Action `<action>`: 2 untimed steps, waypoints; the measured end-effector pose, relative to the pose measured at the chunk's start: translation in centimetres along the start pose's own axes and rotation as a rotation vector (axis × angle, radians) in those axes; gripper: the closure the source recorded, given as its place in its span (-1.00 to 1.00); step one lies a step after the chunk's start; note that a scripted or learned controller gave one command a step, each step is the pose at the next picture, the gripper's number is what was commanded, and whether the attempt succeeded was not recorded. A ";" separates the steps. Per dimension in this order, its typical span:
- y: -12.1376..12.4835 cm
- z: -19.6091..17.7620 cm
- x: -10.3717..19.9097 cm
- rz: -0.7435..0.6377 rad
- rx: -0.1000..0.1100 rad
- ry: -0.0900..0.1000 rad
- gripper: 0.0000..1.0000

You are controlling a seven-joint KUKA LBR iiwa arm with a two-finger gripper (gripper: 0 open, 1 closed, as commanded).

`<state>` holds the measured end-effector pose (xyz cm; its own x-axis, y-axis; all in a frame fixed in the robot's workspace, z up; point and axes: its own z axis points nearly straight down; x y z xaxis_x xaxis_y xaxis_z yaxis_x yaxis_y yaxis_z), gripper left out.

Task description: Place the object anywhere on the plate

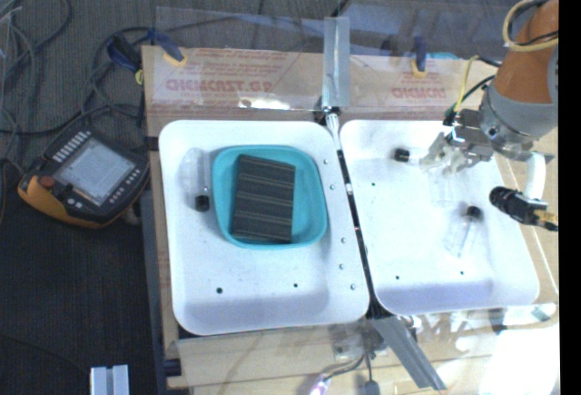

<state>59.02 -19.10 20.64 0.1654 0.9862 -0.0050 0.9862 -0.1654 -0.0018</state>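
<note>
A turquoise plate lies in the left bin. Flat on the plate's middle rests a dark ribbed rectangular block. My gripper hangs over the upper part of the right bin, far to the right of the plate. It is open, with nothing between its pale fingers. A small black piece sits in the right bin just left of the gripper, apart from it.
A clear bottle with a black cap lies against the plate's left edge. Another clear bottle with a black cap lies in the right bin below the gripper. A pendant controller sits on the floor at left.
</note>
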 end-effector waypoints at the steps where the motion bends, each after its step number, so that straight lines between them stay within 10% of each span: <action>1: 0.0 0.0 0.0 0.000 0.000 0.000 -1.00; 2: -6.2 -1.6 -3.1 0.034 0.001 0.003 -1.00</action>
